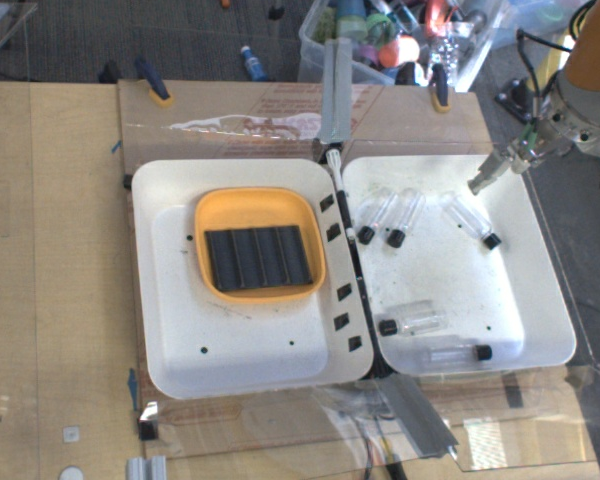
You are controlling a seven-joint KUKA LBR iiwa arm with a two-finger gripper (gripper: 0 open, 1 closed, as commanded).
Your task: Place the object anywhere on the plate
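Observation:
An orange plate [212, 218] sits in the left bin [170, 348], with a dark ridged insert [258, 258] lying on it. Several clear vials with black caps lie scattered in the right bin [540, 308]: two side by side [390, 213] near the divider, one [472, 218] toward the back right, one [412, 321] lower down and one [455, 353] by the front wall. My gripper [480, 180] hangs over the back right part of the right bin, slanting down and left, just above and apart from the back-right vial. Nothing shows in its tip.
A metal divider strip [336, 118] runs between the bins, with black clips [342, 293] along the left bin's right rim. A clear tub of colourful items [410, 18] stands beyond the bench. Cables [540, 78] trail at the right by the arm.

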